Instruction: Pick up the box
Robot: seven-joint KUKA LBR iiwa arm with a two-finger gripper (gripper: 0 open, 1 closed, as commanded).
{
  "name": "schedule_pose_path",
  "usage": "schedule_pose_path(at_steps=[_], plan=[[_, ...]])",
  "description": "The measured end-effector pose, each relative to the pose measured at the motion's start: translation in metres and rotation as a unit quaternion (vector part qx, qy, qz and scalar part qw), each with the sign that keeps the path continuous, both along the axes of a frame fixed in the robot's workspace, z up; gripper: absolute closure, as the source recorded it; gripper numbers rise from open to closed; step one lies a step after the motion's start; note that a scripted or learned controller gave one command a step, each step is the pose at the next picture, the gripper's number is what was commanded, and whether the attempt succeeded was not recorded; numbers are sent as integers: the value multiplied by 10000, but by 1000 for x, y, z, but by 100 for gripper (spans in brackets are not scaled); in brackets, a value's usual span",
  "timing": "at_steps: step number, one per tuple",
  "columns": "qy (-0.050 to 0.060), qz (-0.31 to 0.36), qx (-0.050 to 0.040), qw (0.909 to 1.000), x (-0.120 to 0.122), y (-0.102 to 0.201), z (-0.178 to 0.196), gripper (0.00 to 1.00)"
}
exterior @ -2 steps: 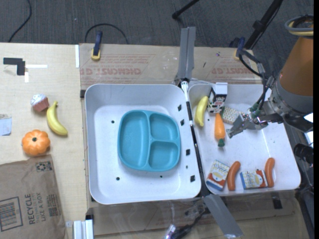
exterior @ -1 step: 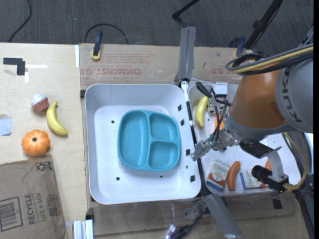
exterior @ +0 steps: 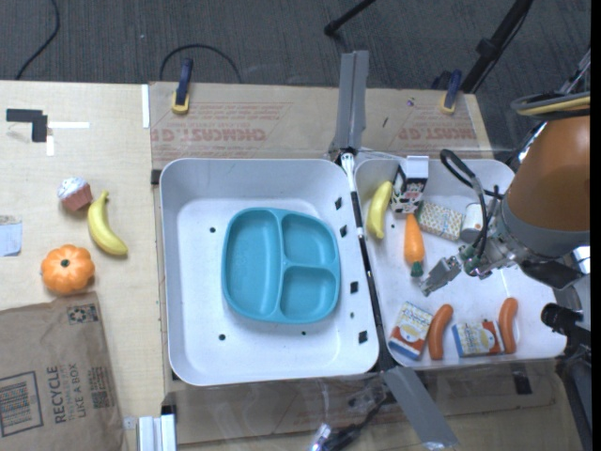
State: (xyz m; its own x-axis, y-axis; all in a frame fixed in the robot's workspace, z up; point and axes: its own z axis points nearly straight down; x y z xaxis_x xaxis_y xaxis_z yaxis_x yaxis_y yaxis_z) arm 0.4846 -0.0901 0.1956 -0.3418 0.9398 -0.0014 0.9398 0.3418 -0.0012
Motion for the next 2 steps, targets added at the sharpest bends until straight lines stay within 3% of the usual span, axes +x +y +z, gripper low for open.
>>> schedule_pose_path(at_steps=[1,2], plan=[[10,356,6,9994,-7,46,-5,0],[7,486,6,9988,-7,58,-5,0]])
